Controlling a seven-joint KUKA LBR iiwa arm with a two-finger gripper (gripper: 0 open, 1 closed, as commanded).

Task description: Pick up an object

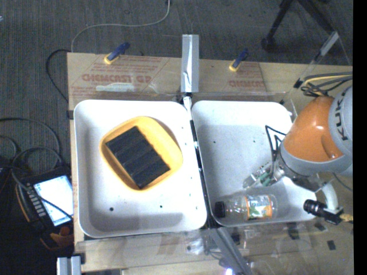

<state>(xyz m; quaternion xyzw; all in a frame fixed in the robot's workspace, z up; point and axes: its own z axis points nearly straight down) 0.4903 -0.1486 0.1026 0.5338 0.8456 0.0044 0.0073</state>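
From my seat at the remote console, the overhead camera view showed me the two white bins side by side, and I took the right bin [241, 130] as my landmark for everything else. The arm [318, 136] came in over that bin's right edge, its orange band bulking large above the bin's right wall. The gripper [262, 177] hung low inside the right bin, toward its lower right part, and looked like a clear, glinting assembly; whether it was wide, narrow or holding something, I could not tell. A clear plastic bottle [246, 206] with an orange label lay on its side along the right bin's near wall, its dark cap pointing toward the divider between the bins. The gripper was just above and beside the bottle's labelled end, and I could not make out whether the two touched. To the left of the right bin, the left bin [92, 205] held a yellow dish [166, 136], tilted, with a dark ribbed block [137, 156] resting in it. Beyond the right bin, on the wooden bench [143, 76], two blue-and-yellow clamps [116, 53] sat near the far edge.
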